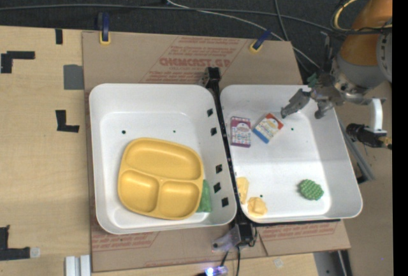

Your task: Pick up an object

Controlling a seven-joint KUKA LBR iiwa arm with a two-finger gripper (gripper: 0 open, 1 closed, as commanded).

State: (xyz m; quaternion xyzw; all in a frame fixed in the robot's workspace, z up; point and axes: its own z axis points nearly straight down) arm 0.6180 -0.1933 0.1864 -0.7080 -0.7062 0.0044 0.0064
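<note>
- Right white plastic bin (331,160): shallow, rounded corners, taken here as the landmark; it touches the left white plastic bin (105,141) along a black centre divider.
- Hand (307,104): grey two-finger unit on the grey arm with an orange band, poised over the right bin's far right corner. The two fingers are spread apart with nothing between them.
- Small blue, white and orange packet (268,127): lies flat in the right bin's far half, tilted, near the hand but apart from it.
- Small pink and white carton (240,131): flat, just beside the packet, on the divider side.
- Green knobbly round piece (310,189): near corner of the right bin, on the arm's side.
- Two pale yellow soft lumps (256,205): near edge of the right bin, close to the divider.
- Yellow three-compartment plastic tray (160,177): in the left bin, beyond the divider, with a green item (204,197) at its edge.
- Counter (38,160): light wood, brown cardboard sheet under both bins.
</note>
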